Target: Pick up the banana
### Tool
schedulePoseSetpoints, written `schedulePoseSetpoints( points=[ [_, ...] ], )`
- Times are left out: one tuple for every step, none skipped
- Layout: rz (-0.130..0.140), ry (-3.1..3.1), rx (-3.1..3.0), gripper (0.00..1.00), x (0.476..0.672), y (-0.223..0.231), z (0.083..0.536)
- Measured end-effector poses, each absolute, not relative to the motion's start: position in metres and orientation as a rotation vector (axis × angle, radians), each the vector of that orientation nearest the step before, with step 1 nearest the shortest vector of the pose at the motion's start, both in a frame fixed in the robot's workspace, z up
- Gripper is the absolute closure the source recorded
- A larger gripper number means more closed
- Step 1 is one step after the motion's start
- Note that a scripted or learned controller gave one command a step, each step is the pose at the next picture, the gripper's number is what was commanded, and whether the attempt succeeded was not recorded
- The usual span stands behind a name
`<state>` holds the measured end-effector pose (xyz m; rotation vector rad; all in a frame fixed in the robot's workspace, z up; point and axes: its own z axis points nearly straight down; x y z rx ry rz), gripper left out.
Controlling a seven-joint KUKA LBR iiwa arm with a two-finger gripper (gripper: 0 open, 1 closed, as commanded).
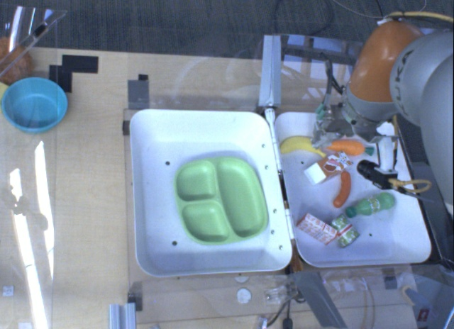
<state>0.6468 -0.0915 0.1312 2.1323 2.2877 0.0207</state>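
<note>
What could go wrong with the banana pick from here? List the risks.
1. The banana lies close to the right bin's left wall, so a finger might catch the wall instead of sliding beside the fruit.
2. The carrot and a small white block sit close by; the gripper could nudge or grab one of them by mistake.
3. The banana is curved and smooth, so it may slip out when lifted.

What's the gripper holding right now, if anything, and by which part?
It cannot be told. The gripper sits low over the right bin, just beside the banana, but nothing shows between its fingers.
</note>
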Motion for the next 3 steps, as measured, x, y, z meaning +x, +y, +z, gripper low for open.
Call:
schedulePoseSetpoints(
  points=[
    [0.020, 2.288, 2.133, 0.00, 0.647, -0.092, 0.131],
    [-0.008, 2.452, 1.966, 0.00, 0.669, -0.094, 0.095],
    [-0.014, 2.452, 1.964, 1.00, 0.669, -0.095, 0.104]
  ],
)
